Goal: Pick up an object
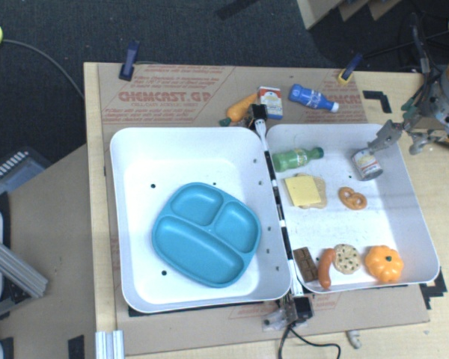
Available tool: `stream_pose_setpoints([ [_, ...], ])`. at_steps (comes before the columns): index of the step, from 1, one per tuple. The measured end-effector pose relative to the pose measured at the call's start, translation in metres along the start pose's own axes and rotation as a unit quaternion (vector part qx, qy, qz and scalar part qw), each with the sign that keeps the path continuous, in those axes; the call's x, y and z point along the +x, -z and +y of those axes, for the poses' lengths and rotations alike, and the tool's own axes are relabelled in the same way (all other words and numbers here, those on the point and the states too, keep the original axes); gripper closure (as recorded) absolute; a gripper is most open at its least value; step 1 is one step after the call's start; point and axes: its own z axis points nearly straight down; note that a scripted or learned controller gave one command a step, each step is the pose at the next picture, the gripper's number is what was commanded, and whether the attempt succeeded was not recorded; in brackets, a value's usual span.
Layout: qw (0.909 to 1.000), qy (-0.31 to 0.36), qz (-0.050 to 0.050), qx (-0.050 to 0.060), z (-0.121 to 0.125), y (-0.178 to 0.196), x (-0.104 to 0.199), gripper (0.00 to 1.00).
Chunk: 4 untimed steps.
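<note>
One small tin can (367, 164) lies tipped in the right bin's (411, 215) far corner, just below-left of the claw (391, 135), its long axis slanting toward it. Claw's grip? Can't tell from here.

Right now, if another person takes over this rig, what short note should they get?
Gripper: at the right bin's far right corner, beside the small can; nothing seen between its fingers.
Right bin holds: green bottle, cheese sandwich, pretzel, cookie, pumpkin, sausage.
Left bin: blue divided plate.
Done: nothing picked up.
Left: grasp and lift one object.
</note>
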Motion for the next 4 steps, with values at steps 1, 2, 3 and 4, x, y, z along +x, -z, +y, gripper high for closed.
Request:
stream_pose_setpoints([
  [1, 1.0, 0.0, 0.001, 0.003, 0.032, -0.117, 0.011, 0.0],
  [2, 1.0, 0.001, 0.0, -0.001, 0.051, -0.129, 0.045, 0.0],
  [3, 1.0, 0.0, 0.0, 0.001, 0.016, -0.129, 0.035, 0.0],
  [4, 1.0, 0.0, 0.0, -0.001, 0.042, -0.128, 0.018, 0.0],
])
